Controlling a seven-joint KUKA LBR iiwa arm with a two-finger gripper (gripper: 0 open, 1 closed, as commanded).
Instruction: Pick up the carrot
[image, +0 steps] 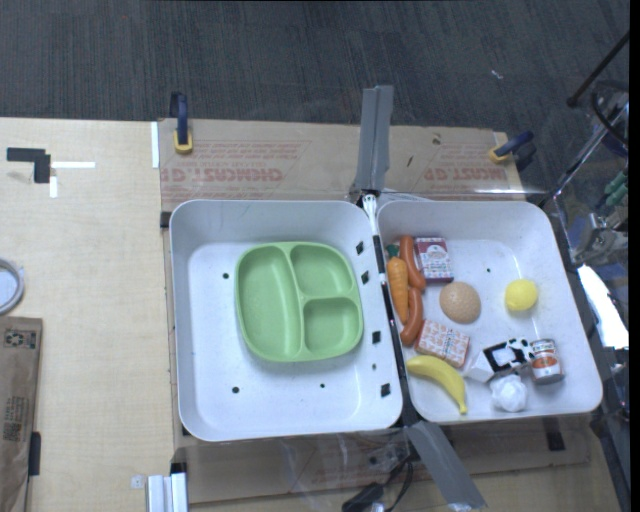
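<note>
The carrot (398, 284) is a short orange root. It lies lengthwise against the left wall of the right bin (556, 250), close to the divider between the two bins. A reddish sausage (411, 312) runs alongside it on its right and touches it. Nothing covers the carrot from above.
In the right bin are a red-and-white box (433, 258), a brown bun (460, 302), a lemon (520, 295), a snack packet (444, 343), a banana (441, 378), a can (545, 362), a black-and-white carton (507, 354) and a white ball (510, 395). A green divided plate (299, 300) sits in the left bin (200, 380).
</note>
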